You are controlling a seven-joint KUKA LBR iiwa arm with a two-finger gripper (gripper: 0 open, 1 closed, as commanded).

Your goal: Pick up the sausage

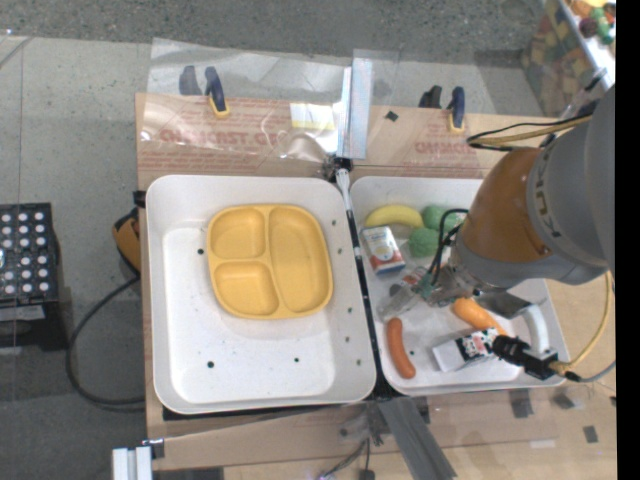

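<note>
A yellow banana [393, 215] is seen in the right bin [420, 384], beyond the gripper [425, 288] and a little to its left. Two green pieces [433, 228] are found just past the gripper, beside the banana. A small red-and-white carton [383, 248] is placed near the gripper, on its left. An orange, carrot-like item [475, 315] is seen close to its right, and a white-and-black packet [463, 351] is laid nearer the front edge. Well apart to the left, a yellow plate [270, 261] with three compartments is held in the left bin [180, 368]. Two blue clamps [215, 90] are fixed at the back.
</note>
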